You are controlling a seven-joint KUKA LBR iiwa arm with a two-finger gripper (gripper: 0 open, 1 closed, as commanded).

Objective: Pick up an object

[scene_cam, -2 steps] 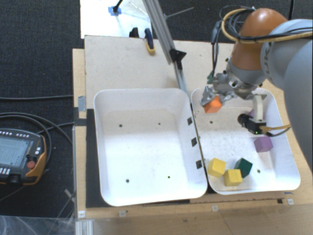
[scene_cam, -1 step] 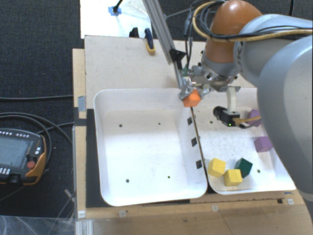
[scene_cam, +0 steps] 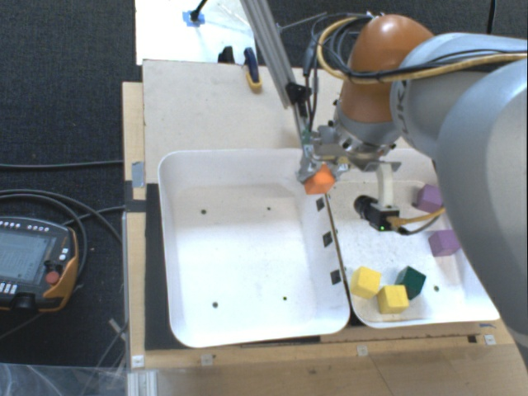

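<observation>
The gripper is hanging over the far end of the ridge where the two white bins meet, and a small orange block is sitting right at its tip. The block appears pinched between the metal fingers, though the fingers themselves are partly hidden by the wrist, so the hold is likely rather than plain. No writing or brand marks can be read anywhere on the arm, the bins or the blocks.

The orange block is hovering just above the shared rim, closer to the left bin, whose floor is showing only a few dark specks. A row of small black tabs is running along the dividing ridge below the block.

In the right bin, two yellow blocks are lying near the front, with a dark green block touching the nearer one. Two purple blocks are resting further right, partly under the grey arm. A black cylindrical part with a cable is hanging beside the wrist.

A teach pendant is lying off the bench at the left, well apart from everything.
</observation>
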